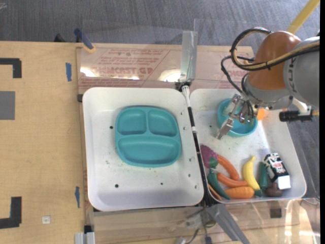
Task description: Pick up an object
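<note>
Here the arm (284,60) reaches in over the right bin (297,151), its orange band above the wrist. The gripper (234,121) hangs at the left edge of a small blue bowl (244,126) that sits in the far part of that bin. Its metal fingers (226,128) point down and to the left, one tip coming down just outside the bowl's rim. They look slightly apart, with nothing seen between them. A small orange piece (261,113) shows just right of the bowl, beside the wrist.

Nearer than the bowl, along the bin's front wall, lies a heap of toy food. A purple piece (207,152) is closest to the bowl, with carrots (231,179) below it and some green bits (216,189) at their left end. A banana (249,172) stands right of the carrots. Further right is a black-and-white carton (277,169), with a dark green piece (264,177) between it and the banana.

Left of the bowl, past the divider (192,131), the left bin (96,151) holds a blue tray (148,136) with three compartments, lying flat.
</note>
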{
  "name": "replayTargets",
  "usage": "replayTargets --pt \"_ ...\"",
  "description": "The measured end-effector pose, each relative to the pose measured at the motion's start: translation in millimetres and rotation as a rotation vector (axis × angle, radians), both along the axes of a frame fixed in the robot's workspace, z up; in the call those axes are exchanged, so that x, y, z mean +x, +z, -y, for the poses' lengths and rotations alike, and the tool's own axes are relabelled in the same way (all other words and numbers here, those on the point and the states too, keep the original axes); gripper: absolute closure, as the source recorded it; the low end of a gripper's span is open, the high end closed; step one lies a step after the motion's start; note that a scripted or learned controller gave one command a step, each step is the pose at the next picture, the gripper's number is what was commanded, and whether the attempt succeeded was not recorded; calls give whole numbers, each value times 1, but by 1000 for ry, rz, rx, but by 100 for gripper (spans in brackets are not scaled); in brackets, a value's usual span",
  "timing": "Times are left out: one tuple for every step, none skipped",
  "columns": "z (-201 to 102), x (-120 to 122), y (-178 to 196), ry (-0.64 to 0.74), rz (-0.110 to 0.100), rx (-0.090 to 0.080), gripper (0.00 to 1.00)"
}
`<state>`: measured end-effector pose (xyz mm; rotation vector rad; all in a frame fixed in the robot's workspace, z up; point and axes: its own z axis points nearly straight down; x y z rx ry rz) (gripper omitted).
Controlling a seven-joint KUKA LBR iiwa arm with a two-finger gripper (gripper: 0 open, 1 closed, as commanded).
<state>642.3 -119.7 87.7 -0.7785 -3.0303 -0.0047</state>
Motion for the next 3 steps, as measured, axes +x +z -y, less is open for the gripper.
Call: replayTargets --pt "76 -63 3 -33 17 -5 0" --pt "11 10 -3 -30 -26 9 0" --pt "51 -61 2 -155 18 -5 0"
